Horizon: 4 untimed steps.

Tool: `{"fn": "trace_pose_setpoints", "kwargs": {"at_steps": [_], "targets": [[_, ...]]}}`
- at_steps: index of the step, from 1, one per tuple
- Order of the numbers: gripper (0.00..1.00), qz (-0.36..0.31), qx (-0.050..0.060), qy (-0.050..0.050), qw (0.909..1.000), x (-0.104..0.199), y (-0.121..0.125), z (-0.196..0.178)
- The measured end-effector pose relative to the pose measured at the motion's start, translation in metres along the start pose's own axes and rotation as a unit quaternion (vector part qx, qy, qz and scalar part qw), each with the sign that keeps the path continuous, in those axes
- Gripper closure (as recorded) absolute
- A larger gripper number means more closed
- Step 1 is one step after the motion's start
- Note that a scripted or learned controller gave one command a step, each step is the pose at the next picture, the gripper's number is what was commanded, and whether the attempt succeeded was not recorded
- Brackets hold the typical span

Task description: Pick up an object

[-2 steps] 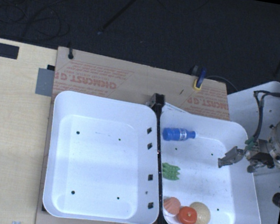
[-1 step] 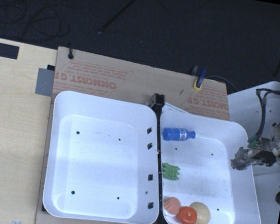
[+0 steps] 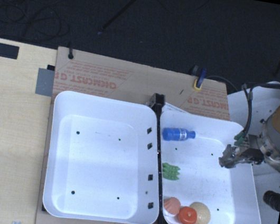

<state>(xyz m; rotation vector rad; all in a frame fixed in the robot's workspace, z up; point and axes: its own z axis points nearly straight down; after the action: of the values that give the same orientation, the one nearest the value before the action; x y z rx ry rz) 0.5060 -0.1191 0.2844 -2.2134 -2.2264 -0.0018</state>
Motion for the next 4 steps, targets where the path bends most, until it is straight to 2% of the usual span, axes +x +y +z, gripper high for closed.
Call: {"fn": "trace_pose_setpoints", "kwargs": {"at_steps": [1,2,3,4], "targets": [[1.0,0.0,0.008,0.002,1.0,0.09,-0.029,0.103],[1.0,0.004,0.003,-0.001,1.0,0.084,-0.026,0.088],[1.0,0.007,0.004,0.0,1.0,0.083,-0.026,0.079],[0.0,0.009,0.005,0.0,1.0,0.082,-0.026,0.079]]}}
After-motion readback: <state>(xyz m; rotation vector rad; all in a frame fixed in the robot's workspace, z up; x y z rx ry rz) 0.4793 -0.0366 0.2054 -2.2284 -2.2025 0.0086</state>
